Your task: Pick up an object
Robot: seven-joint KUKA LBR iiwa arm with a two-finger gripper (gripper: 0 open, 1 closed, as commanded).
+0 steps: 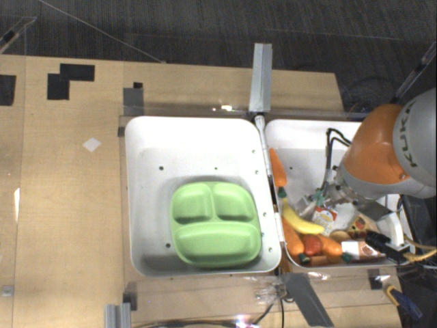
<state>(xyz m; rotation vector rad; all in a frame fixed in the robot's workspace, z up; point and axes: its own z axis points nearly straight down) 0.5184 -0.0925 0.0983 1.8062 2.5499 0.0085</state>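
Two white bins stood side by side on a wooden bench. Beneath the gripper [326,198], whose state I cannot tell, lay a banana [300,222]: judged light, soft, curved, best taken across its middle. A carrot [278,169] lay beyond it, crowded produce nearer; a green tray [215,222] sat well apart in the neighbouring bin [157,149].

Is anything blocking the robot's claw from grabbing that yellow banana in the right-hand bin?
Nothing visible lies on the banana; the gripper hangs just above it. A carrot and a white packet crowd its sides.
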